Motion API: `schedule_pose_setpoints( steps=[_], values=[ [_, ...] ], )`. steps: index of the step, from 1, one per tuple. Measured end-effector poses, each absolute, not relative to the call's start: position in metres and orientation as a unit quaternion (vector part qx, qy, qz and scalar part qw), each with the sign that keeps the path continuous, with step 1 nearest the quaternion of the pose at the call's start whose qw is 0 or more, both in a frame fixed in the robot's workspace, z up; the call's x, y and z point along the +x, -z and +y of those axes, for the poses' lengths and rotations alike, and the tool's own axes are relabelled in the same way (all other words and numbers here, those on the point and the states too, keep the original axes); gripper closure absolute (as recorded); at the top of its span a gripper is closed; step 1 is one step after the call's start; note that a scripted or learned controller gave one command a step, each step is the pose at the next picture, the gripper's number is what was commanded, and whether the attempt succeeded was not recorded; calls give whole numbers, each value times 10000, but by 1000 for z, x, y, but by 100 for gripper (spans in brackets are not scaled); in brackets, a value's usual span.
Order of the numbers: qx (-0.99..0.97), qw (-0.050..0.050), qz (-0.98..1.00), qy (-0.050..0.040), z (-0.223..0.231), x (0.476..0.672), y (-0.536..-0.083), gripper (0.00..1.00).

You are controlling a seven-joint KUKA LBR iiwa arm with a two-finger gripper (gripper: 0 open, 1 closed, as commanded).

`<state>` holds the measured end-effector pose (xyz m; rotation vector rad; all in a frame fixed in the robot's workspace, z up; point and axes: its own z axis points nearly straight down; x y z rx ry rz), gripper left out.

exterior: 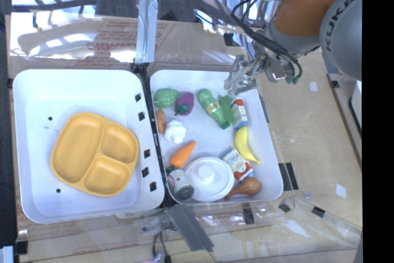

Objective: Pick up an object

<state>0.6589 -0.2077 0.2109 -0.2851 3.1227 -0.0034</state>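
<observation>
In the right bin, nearest its front wall, a white lid sits between a small can and a brown pear-shaped toy. Behind the lid lie a carrot and a banana; farther back, a green bottle. The gripper hangs over the far right corner, holding nothing; its spread cannot be told

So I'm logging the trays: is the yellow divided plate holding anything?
Empty. All three compartments of the yellow plate show bare yellow; it lies alone in the left bin.
</observation>
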Motion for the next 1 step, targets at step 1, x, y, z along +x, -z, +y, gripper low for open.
schedule_pose_setpoints(
  steps=[1],
  values=[
    [-927,60,9957,21,-206,661,-223,100]
  ],
)
